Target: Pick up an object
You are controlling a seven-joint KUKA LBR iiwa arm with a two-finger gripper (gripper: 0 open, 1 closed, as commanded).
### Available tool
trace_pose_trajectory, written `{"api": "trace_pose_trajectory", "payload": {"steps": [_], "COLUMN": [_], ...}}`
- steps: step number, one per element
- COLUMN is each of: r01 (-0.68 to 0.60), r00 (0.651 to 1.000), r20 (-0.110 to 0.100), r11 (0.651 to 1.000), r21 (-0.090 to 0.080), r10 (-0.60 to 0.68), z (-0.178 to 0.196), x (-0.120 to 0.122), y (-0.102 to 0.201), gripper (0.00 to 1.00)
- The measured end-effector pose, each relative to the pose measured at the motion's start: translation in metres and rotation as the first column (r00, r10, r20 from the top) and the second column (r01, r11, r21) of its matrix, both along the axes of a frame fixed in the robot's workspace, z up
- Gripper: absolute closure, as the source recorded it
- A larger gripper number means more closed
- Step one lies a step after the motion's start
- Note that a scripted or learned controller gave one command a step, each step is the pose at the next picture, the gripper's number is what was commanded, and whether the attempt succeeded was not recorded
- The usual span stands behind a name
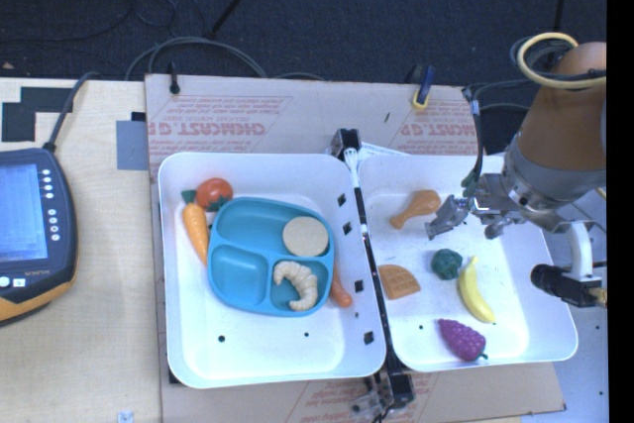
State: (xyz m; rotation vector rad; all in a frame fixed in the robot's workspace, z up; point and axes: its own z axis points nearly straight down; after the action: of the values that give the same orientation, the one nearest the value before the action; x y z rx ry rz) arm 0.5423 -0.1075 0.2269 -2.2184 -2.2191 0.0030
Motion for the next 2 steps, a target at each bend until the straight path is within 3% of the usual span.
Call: {"api": "trace_pose_trajectory", "payload": {"steps": [1, 2], "r01": [0.000, -0.001], "r00": [1.000, 1.000], "r20": [-0.002, 0.015], "r11": [1.000, 1.000], "r21": [0.001, -0.003], "r10": [0.000, 0.001], "z": [0.010, 0.138], "x": [0.000, -0.021], "y": [-0.001, 0.001], "gripper": [1.00, 1.00]}}
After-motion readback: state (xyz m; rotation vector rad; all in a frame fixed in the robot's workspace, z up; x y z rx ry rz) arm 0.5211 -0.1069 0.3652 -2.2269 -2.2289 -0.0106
